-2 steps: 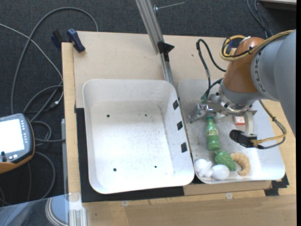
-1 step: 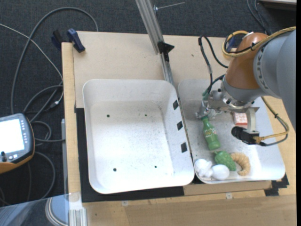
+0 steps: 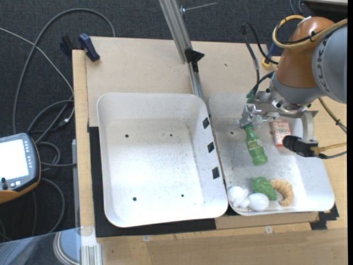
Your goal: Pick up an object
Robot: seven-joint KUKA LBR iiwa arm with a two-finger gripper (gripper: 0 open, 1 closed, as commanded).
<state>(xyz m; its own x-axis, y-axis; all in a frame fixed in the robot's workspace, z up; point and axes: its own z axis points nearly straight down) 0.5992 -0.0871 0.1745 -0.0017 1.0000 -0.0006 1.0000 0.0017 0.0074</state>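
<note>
My gripper (image 3: 248, 118) hangs low over the back of the right bin (image 3: 231, 109), under the grey wrist with its orange band. A green bottle (image 3: 255, 146) lies in that bin, its cap end pointing up toward the gripper and touching or almost touching it. The wrist hides where the two meet. A small red and white box (image 3: 280, 132) lies just right of the bottle, partly under the arm. At the bin's front sit a green toy (image 3: 265, 187), two white egg-like pieces (image 3: 249, 199) and a tan curved pastry-like piece (image 3: 283, 191).
The left bin (image 3: 110, 115) stands beside the right one, with black clips (image 3: 210, 147) along the shared wall. A slanted metal rail (image 3: 176, 26) runs from the top down to the bins' back. A black cable and plug (image 3: 300, 146) trail from the arm over the right bin.
</note>
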